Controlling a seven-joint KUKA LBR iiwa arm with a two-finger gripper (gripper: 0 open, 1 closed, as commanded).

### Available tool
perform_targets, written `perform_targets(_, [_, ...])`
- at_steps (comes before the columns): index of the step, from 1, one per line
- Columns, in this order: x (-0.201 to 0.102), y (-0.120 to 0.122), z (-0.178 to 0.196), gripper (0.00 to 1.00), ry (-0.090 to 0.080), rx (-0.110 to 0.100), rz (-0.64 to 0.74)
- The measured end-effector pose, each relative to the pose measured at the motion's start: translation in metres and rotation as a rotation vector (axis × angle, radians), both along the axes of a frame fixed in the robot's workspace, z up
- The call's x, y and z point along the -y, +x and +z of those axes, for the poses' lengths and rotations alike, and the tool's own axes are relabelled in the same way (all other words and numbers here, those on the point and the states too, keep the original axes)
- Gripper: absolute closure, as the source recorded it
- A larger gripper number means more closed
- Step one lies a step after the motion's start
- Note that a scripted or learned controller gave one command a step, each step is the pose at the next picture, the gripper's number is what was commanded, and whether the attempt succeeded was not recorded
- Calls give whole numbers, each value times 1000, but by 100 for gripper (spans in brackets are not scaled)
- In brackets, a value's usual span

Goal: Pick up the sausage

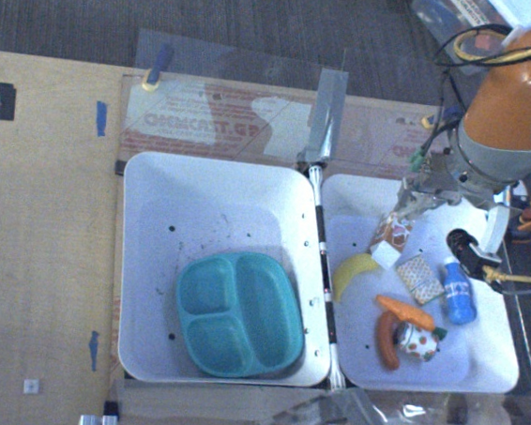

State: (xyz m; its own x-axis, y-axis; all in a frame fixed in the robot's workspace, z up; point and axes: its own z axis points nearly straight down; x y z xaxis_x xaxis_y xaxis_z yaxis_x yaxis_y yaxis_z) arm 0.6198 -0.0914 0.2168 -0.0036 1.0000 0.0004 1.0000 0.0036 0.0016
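Right bin: sausage lies near the front wall, reddish-brown, long axis roughly front-to-back. Its upper end sits just under the carrot, which runs crosswise. A small white spotted toy is just beside the sausage on the right.

Pincer hangs over the back of the same bin, well apart from the sausage. How far open it is cannot be told from this angle. A brown-and-white packet sits directly below its tip; contact unclear, no grip visible.

Also in the right bin: banana against the left wall, patterned pouch mid-bin, blue bottle to the right.

Left bin: teal divided plate toward the front. Both bins rest on a pale wood worktop.
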Motion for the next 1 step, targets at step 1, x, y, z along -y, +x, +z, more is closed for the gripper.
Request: perform_targets(1, [21,8,-41,100,0,-2,326])
